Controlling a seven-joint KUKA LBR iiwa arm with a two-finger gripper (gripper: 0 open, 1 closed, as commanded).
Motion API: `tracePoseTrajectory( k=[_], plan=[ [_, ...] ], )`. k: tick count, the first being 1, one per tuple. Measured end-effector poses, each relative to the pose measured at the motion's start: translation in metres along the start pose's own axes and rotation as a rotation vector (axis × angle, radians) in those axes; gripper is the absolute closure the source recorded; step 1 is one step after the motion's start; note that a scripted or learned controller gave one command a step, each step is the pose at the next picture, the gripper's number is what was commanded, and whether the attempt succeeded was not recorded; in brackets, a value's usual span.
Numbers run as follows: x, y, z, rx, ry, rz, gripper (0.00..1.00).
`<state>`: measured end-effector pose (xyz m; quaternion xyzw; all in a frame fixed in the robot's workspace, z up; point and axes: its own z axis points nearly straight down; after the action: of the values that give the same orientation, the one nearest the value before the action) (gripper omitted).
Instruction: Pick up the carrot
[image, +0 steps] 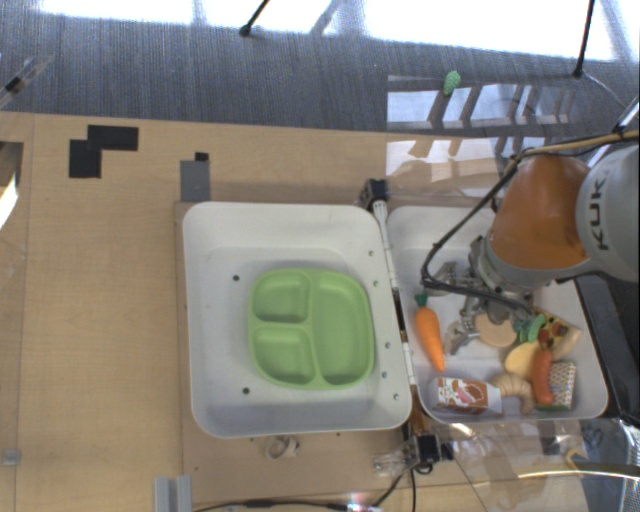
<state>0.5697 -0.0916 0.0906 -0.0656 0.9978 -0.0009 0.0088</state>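
Observation:
The carrot (431, 339) is orange with a small green top and lies along the left side of the right bin (408, 232), top end pointing away from the front. My gripper (462, 330) hangs low over the same bin, just right of the carrot and roughly level with its middle, under the arm's orange band (538, 215). Nothing shows between carrot and gripper, and the carrot rests on the bin floor. The wrist hides much of the gripper from above.
Toy food crowds the right bin's front right: a tan disc (496, 331), a yellow lemon (520, 358), a red sausage (542, 375) and a small carton (467, 395). The left bin (215, 260) holds a green divided plate (311, 328).

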Motion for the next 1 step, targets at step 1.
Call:
tracePoseTrajectory(
  k=[1],
  plan=[
    [0.0190, 0.0066, -0.0009, 0.002, -0.004, 0.223, 0.00]
  ],
)
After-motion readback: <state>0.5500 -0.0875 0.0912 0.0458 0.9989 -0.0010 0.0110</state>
